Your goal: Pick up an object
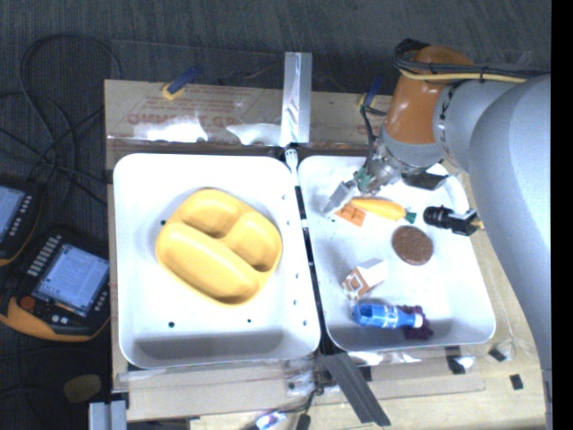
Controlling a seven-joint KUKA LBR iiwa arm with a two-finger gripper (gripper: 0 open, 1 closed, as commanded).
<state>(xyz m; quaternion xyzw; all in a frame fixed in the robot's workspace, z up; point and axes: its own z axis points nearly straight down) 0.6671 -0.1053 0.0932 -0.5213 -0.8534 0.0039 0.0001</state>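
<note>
Gripper (339,199) is low in the right bin (466,280), far-left corner, close to the divider btwn the bins. Can't tell how far open it is; its tip is too small and blurred, and nothing can be made out in its grasp. Nearest obj: yellow-and-orange toy (375,210), just right of the tip; contact unclear. Brown disc (413,245) sits right of and nearer than the toy. Small white-and-orange box (363,279) is mid-bin, and a blue bottle (385,314) lies on its side at the near edge. Left bin (134,330) holds one big yellow lumpy obj (218,243), well apart from the gripper.
</note>
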